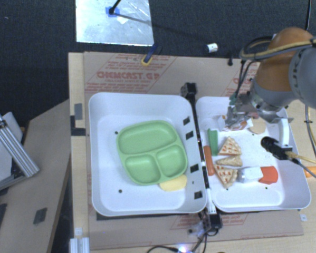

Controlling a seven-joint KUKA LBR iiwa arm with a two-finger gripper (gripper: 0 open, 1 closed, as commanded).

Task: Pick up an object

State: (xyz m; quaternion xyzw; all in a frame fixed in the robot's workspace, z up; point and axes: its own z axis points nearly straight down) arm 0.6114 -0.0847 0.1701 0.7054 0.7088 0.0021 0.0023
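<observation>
My gripper [235, 119] hangs low over the far part of the right bin [292, 196], with a small reddish and white piece [239, 125] right beneath it. I cannot tell whether it touches that piece. Beside it on the right lies a tan round piece [258, 126]. Nearer the front of this bin lie a green stick [213, 141], an orange stick [208, 160], three triangular sandwich pieces [230, 147] and a white item with an orange-red end [261, 174].
The left bin [102, 112] holds a green divided plate [151, 152] with a yellow piece [173, 184] at its near edge. A black ridge [194, 136] separates the two bins. The arm [284, 62] comes in from the upper right.
</observation>
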